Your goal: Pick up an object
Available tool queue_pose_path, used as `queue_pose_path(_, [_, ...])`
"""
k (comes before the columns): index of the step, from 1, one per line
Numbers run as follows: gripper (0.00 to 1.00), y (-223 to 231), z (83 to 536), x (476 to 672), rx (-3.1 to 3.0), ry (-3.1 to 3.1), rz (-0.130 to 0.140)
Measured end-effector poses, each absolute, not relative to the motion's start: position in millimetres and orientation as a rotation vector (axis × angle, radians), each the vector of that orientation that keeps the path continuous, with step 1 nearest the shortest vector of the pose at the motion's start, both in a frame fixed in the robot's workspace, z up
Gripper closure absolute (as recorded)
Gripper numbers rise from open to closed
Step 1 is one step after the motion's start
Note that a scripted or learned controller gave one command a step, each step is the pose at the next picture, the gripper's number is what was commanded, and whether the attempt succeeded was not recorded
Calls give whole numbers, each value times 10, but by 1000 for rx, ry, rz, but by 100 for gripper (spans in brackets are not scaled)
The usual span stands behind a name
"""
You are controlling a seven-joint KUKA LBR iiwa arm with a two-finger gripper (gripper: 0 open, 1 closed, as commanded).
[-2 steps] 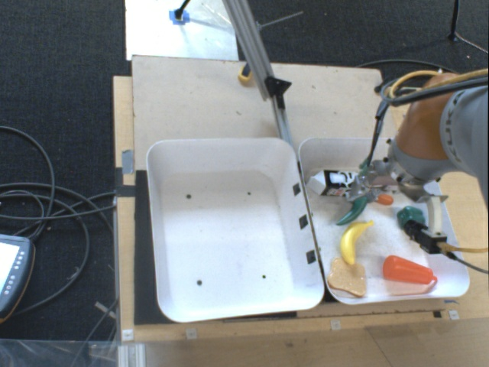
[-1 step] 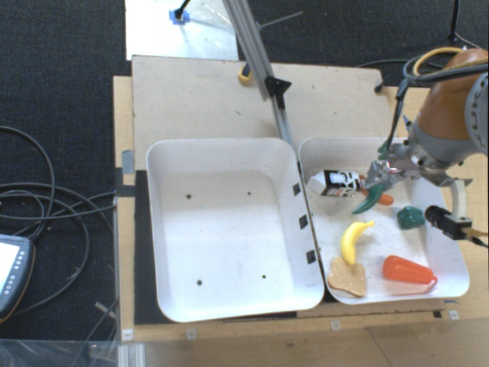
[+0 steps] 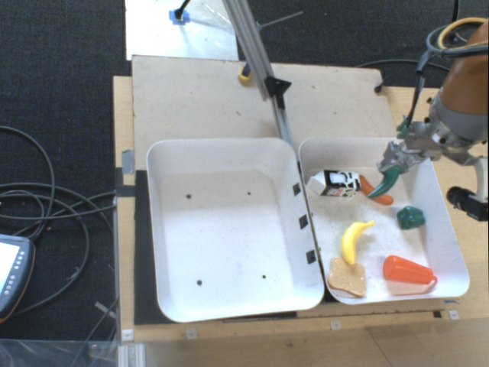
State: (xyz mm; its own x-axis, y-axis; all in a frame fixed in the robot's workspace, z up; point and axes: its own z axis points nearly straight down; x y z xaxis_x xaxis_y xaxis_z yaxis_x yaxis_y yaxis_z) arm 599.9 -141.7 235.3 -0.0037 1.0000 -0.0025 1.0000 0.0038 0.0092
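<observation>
My gripper [image 3: 396,164] hangs over the back of the right bin [image 3: 451,235]. It is shut on a slim teal-green pepper-shaped piece [image 3: 383,185], which dangles from the fingers down and to the left. The piece's lower tip overlaps an orange carrot [image 3: 380,196] lying on the bin floor. Beside the carrot, to its left, lies a black-and-white milk carton [image 3: 336,182]. A yellow banana [image 3: 353,239] rests in the bin's middle. Nearer the front are a bread slice [image 3: 347,278] and a red-orange pepper [image 3: 409,273]. A dark green lump [image 3: 410,218] sits near the right wall.
The left bin [image 3: 164,228] stands wall to wall with the right one. A slanted metal pole [image 3: 256,44] crosses the back board down to the divide between the bins. Cables and a tablet [image 3: 11,270] lie on the floor to the left.
</observation>
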Motion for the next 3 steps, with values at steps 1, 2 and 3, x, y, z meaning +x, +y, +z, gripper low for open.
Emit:
queue_pose_path(1, [100, -1420, 2845, 6016, 2211, 2222, 7])
queue_pose_path(2, [100, -887, 2686, 5878, 2212, 2233, 2])
queue_pose_path(3, [100, -349, 2533, 5753, 2212, 2234, 2])
